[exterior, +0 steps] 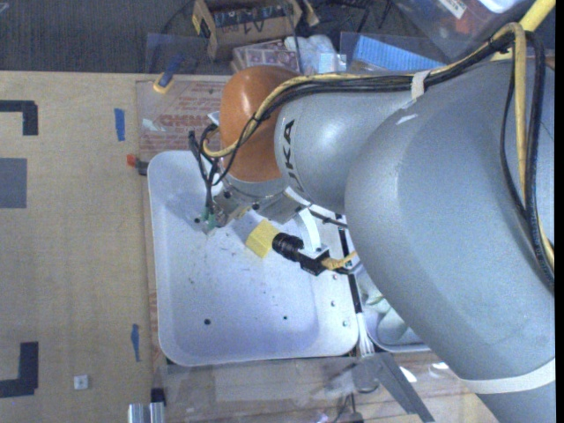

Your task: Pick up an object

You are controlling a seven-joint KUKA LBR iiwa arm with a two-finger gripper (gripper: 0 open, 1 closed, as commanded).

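Down in the white bin (176,324), the jaws (210,220) sit left of a yellow block (260,238); their opening cannot be told.

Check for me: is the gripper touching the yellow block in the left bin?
Cannot tell. In the camera view the gripper sits left of the yellow block, with the wrist hiding any contact.

One fixed camera looks down at a slant from above the bench; the left white bin (176,315) lies centred below it; the arm (423,174) looms close, entering from the bin's right.
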